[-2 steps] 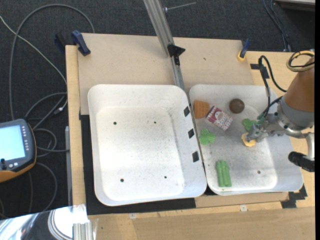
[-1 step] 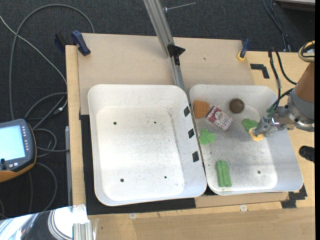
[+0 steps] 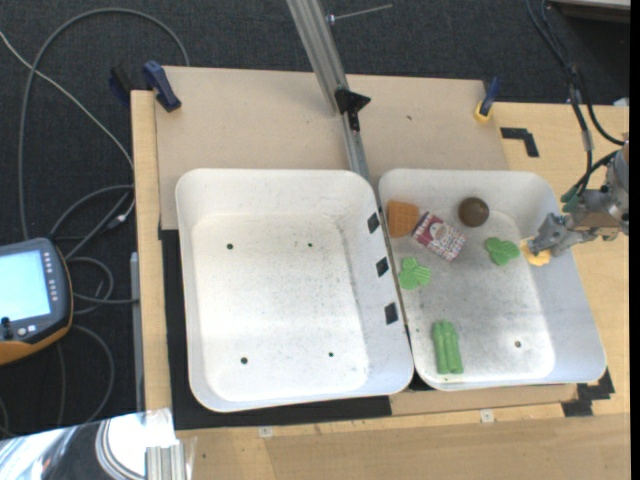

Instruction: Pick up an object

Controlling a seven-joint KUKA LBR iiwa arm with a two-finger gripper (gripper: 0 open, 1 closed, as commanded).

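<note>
Overhead, the claw (image 3: 547, 240) sits at the right bin's (image 3: 575, 318) rim by a yellow piece (image 3: 540, 259); its grip I cannot tell. Nearby lie a round brown ball (image 3: 473, 210); a ridged green block (image 3: 446, 348).

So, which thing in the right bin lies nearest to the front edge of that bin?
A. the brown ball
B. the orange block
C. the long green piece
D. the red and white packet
C: the long green piece lies lowest in the camera view, close to the front rim of the right bin, while the brown ball, the orange block and the red and white packet sit toward the back.
</note>
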